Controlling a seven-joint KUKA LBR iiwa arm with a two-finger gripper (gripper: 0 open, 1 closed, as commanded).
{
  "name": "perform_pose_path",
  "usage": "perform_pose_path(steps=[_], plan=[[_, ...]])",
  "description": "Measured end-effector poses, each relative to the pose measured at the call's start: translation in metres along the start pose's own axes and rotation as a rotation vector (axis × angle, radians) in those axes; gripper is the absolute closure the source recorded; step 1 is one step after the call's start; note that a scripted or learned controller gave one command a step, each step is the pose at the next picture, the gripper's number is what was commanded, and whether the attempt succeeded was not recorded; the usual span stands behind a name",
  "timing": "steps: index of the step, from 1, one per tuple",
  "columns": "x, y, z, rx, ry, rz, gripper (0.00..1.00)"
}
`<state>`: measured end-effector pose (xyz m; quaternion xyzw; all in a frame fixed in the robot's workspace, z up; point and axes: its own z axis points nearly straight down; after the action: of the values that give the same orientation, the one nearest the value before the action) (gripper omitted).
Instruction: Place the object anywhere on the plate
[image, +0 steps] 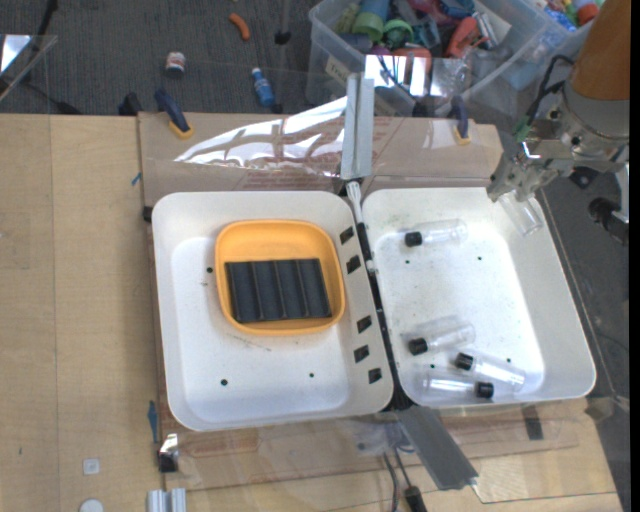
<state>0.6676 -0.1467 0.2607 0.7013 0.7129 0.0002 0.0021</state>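
Observation:
An orange plate (279, 243) with a black ridged insert (278, 290) lies in the left white bin (190, 360). Several clear tubes with black caps lie in the right bin (545, 300): one near the back (436, 235), one lower down (440, 338), and two crossed at the front (487, 370). My gripper (522, 195) hangs over the right bin's back right corner, well away from the plate. Something pale and translucent shows at its tip, too blurred to identify.
A metal divider (358, 130) stands upright at the back between the bins. Black clips (358, 295) line the seam between them. A clear tub of coloured toys (420, 30) sits behind the bench. Crinkled plastic film (270, 140) lies behind the left bin.

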Motion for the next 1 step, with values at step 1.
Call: perform_pose_path(steps=[1], plan=[[-0.0050, 0.0001, -0.0166, -0.001, 0.000, -0.099, 1.00]])
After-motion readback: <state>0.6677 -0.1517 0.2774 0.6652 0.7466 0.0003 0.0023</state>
